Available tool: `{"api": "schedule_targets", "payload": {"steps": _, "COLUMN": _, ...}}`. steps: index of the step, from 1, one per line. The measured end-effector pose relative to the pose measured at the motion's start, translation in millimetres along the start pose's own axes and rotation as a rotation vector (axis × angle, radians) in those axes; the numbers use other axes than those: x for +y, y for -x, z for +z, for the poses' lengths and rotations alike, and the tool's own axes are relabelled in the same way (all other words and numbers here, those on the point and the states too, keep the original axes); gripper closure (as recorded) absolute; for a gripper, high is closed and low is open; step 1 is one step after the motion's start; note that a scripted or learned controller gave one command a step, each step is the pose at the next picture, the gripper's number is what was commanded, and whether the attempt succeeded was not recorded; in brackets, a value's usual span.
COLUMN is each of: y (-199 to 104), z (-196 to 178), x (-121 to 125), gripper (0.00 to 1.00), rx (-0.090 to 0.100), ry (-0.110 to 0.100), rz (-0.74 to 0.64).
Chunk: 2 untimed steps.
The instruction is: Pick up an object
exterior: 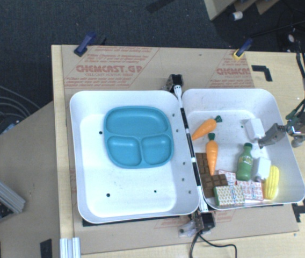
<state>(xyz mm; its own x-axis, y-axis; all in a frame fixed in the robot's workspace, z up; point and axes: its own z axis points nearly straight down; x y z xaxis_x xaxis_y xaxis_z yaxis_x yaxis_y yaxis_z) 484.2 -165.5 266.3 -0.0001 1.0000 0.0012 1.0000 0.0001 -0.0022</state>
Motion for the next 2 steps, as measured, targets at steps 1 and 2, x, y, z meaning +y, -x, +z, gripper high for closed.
{"api": "schedule_targets", "payload": {"steps": 1, "y": 3.8, "z": 166.0, "x": 0.5, "gripper": 0.0, "rx": -0.009, "ry": 0.02, "rz": 0.0}}
{"api": "schedule_targets", "payload": {"steps": 2, "y": 4.5, "z": 153.2, "x": 1.9, "gripper": 1.0, "rx": -0.01, "ry": 0.025, "rz": 0.001}}
